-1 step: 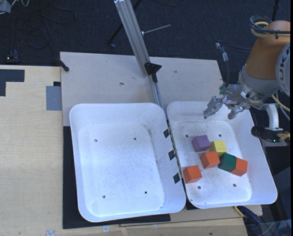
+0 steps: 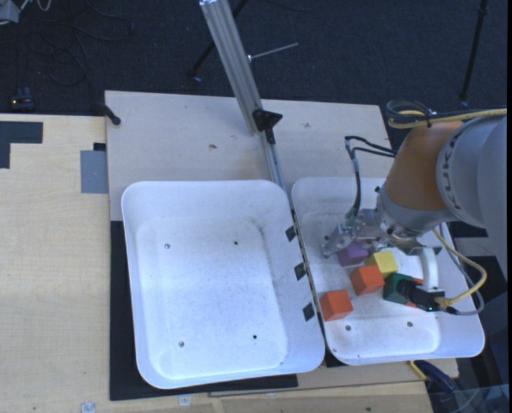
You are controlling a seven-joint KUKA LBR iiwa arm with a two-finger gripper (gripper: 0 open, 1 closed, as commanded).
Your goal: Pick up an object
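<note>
Purple block [image 2: 354,253] just beside gripper [image 2: 339,241]; orange cube [image 2: 367,279] near, below.

Even overhead light, slightly soft (grainy), faint shadows

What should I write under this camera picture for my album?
Robot arm reaches into the right bin, gripper low beside purple, yellow and orange blocks.

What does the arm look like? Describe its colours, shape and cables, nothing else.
The arm is a thick, rounded grey cylinder with a broad orange band above the wrist. Black cables loop along the wrist, and a pale cable curves beneath it. The gripper is small, metallic grey hardware, too blurred for finer detail.
</note>
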